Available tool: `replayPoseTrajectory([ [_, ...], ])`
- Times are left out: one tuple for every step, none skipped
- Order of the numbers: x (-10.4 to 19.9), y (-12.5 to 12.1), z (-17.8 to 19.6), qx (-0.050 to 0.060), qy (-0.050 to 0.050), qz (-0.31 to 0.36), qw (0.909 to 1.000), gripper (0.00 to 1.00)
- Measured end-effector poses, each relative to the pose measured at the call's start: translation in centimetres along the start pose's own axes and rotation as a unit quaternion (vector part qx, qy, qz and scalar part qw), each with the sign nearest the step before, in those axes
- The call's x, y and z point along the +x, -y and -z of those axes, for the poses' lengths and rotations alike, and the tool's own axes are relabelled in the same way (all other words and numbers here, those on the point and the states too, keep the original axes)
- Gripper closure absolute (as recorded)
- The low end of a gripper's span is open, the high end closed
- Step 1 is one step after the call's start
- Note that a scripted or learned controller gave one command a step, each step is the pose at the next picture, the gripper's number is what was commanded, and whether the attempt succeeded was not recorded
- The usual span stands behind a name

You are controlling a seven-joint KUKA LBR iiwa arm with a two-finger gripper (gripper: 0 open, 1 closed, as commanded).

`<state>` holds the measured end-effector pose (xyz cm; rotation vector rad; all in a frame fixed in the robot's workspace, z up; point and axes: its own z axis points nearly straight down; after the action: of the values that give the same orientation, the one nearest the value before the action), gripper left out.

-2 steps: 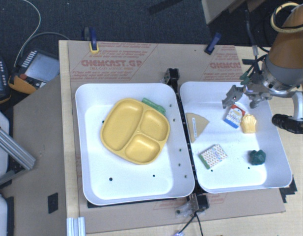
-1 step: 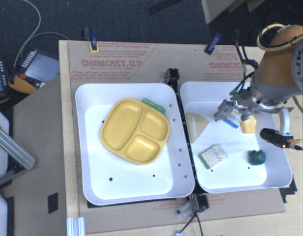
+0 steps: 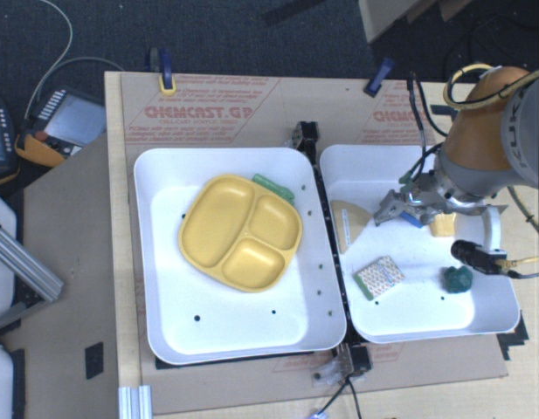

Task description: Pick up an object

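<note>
Patterned packet [image 3: 380, 276] right bin, green lump [image 3: 458, 278] nearby, claw [image 3: 407, 206] state unclear

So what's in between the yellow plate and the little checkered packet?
In the camera view, the yellow plate sits in the left bin and the checkered packet in the right bin. Between them are white bin floor and the two bins' touching rims.

Two bins sit side by side. In the left bin [image 3: 155, 260] a divided plate [image 3: 240, 232] lies, a small strip [image 3: 273, 187] tucked behind it. In the right bin [image 3: 426, 321] lie a packet [image 3: 380, 277], a small lump [image 3: 458, 278] to its right, and a block [image 3: 443, 225] further back.
</note>
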<state>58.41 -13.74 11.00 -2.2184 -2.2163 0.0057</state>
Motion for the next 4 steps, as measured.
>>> replayPoseTrajectory([
  [0.0, 0.0, -2.5, -0.002, 0.000, 0.001, 1.0000, 0.00],
  [0.0, -0.1, -1.5, -0.003, 0.001, 0.000, 1.0000, 1.00],
  [0.0, 0.3, 4.8, -0.007, 0.002, 0.001, 1.0000, 1.00],
  [-0.2, 1.1, 9.6, -0.007, 0.002, 0.001, 1.0000, 1.00],
])
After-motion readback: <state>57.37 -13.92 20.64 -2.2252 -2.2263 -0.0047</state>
